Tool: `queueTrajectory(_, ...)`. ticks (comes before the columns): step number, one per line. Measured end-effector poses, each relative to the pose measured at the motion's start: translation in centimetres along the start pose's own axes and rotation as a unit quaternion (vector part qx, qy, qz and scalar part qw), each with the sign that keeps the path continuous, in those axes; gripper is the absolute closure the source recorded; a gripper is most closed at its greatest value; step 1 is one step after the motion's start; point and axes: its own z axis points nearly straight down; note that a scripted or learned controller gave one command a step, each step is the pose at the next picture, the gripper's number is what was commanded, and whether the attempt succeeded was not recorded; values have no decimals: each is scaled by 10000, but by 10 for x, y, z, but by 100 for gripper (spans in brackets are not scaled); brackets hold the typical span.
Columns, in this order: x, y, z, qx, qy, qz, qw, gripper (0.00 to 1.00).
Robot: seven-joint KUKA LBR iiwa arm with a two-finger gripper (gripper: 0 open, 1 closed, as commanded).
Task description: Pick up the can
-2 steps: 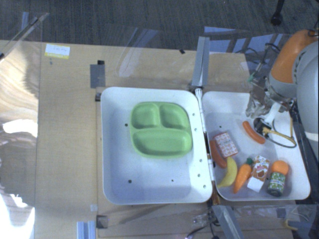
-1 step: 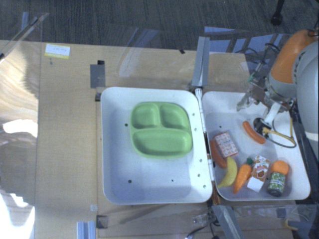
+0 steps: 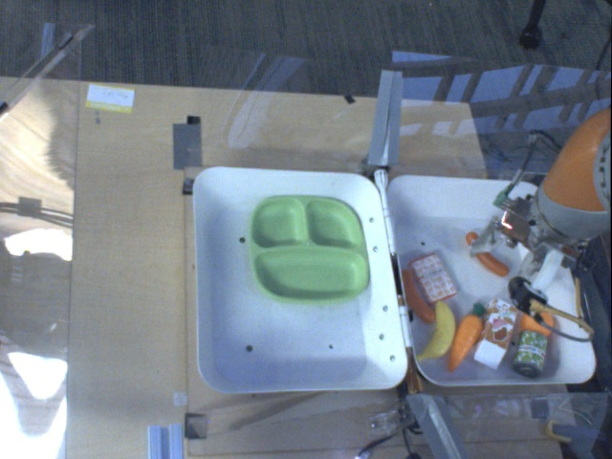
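Observation:
The can is small and dark with a green label. It stands at the front right corner of the right bin, close to a small carton. My gripper hangs over the right side of that bin, further back than the can and apart from it. The grey wrist and orange band rise behind it at the right edge. A cable loops between the gripper and the can.
In the right bin lie an orange carrot, a banana, a red sausage-like piece, a checkered packet and a second small carrot. A green divided plate sits in the left bin.

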Motion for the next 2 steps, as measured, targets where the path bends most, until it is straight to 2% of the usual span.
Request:
queueTrajectory(1, 47, 79, 13, 182, -55, 370, 9991, 0)
queueTrajectory(2, 52, 82, 2, 58, -20, 330, 9994, 100)
